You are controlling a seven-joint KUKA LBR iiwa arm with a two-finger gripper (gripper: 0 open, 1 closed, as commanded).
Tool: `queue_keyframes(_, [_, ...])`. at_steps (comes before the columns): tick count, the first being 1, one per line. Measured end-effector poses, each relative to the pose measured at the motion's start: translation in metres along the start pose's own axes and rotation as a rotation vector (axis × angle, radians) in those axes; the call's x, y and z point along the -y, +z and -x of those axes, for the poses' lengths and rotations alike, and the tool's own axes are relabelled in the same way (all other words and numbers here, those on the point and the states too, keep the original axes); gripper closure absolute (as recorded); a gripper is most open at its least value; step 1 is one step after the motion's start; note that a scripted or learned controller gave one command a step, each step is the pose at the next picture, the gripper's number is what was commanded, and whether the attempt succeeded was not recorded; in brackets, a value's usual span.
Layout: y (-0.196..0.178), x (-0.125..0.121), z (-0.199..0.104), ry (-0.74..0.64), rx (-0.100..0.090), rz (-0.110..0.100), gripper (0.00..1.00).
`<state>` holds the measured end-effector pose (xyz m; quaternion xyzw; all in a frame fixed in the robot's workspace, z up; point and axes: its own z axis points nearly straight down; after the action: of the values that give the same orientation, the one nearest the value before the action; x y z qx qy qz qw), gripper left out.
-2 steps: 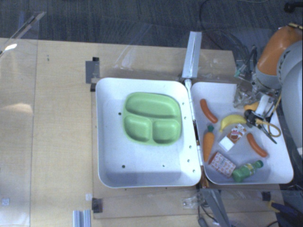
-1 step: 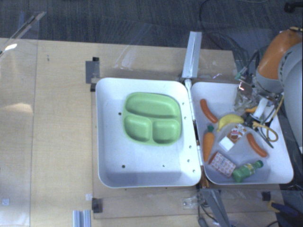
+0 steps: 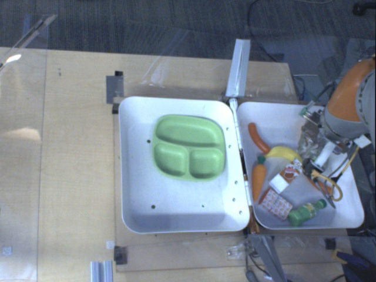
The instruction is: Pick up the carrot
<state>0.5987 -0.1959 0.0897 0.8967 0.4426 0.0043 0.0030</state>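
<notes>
The smooth, tapered carrot [image 3: 258,181] lies near the left wall of the right-hand bin [image 3: 352,213], long axis running near-to-far, green stub at the far end. The gripper [image 3: 308,145] hovers nearby, over the yellow banana [image 3: 283,153]; its state I cannot tell.

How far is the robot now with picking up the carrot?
Done: the gripper has reached the right bin. In hand: nothing that I can see; it is over the bin's right part, near the yellow banana. Left: the carrot lies untouched by the bin's left wall, so the approach, the grasp and the lift all remain.
</notes>
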Motion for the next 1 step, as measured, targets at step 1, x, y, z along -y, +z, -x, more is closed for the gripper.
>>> queue_keyframes(1, [-0.0009, 0.0176, 0.0153, -0.084, -0.002, 0.006, 1.0])
